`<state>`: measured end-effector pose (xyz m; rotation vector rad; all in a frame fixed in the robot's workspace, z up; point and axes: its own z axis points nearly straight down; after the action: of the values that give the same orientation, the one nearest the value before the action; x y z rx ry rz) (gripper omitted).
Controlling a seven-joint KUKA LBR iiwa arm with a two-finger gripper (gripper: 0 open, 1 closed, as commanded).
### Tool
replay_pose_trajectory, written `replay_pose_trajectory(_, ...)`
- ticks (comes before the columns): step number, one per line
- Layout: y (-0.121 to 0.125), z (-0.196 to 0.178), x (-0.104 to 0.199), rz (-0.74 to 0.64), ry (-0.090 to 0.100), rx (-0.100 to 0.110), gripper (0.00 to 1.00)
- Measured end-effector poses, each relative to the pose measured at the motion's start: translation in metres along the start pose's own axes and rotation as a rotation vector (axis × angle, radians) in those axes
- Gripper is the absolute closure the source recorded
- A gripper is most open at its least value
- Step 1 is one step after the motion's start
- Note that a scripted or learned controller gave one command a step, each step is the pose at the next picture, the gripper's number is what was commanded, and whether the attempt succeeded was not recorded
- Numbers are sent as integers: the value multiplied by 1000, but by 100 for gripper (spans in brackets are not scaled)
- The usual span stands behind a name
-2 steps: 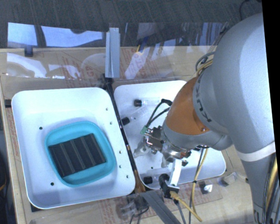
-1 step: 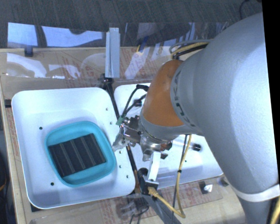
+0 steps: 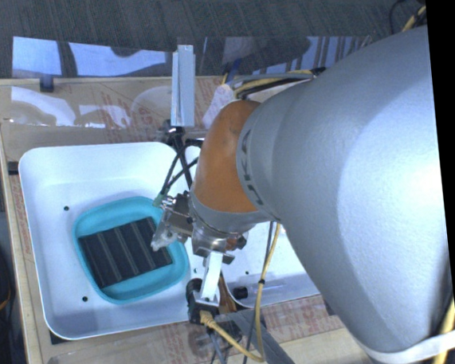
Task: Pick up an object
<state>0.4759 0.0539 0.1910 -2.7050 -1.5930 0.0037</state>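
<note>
A teal, tray-like object (image 3: pixel 119 290) with a dark ribbed middle lies in the front half of the left white bin (image 3: pixel 51 178). My gripper (image 3: pixel 164 233) hangs low over that object's right edge, close to the bin's right wall. I cannot tell whether it touches the object. The orange band of the wrist (image 3: pixel 222 166) sits just above and right of the gripper. The large grey arm (image 3: pixel 355 181) hides most of the right bin.
A grey metal post (image 3: pixel 184 85) stands upright at the back between the bins. Black and yellow cables (image 3: pixel 226 333) hang over the bench's front edge below the wrist. A sliver of the right bin (image 3: pixel 289 279) shows under the arm.
</note>
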Motion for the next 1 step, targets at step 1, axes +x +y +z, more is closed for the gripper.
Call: replay_pose_trajectory(1, 35, 0, -25, -135, -1, -1, 0)
